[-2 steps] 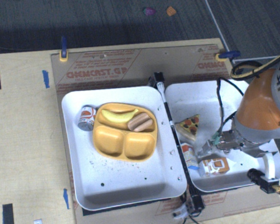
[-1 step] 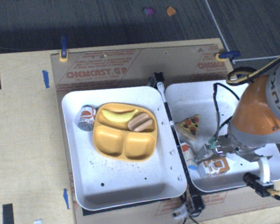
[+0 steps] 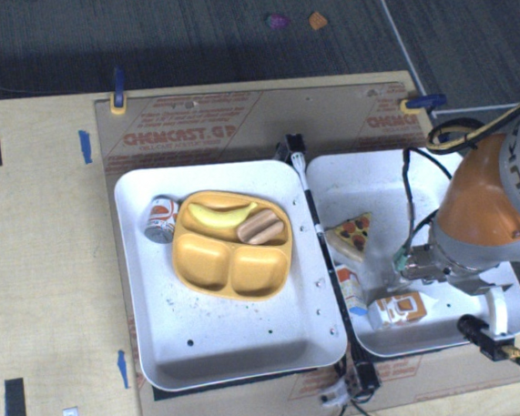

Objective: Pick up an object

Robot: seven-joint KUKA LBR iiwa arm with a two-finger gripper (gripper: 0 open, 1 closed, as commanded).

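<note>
The right bin (image 3: pixel 421 167) holds a pizza slice (image 3: pixel 354 232), a small orange and white carton (image 3: pixel 398 309) lying near the front wall, and a thin red and white item (image 3: pixel 345 286) by the left wall. My gripper (image 3: pixel 410 267) hangs low over this bin, just above and behind the carton and to the right of the pizza slice. The wrist and the orange band (image 3: pixel 481 204) cover the bin's right side. Nothing is visibly held.
The left bin (image 3: pixel 237 346) carries a yellow divided plate (image 3: pixel 233 260) with a banana (image 3: pixel 215 216) and a sausage (image 3: pixel 262 228) on it. A small can (image 3: pixel 160 219) lies at the plate's left. A black cable loops beside the arm.
</note>
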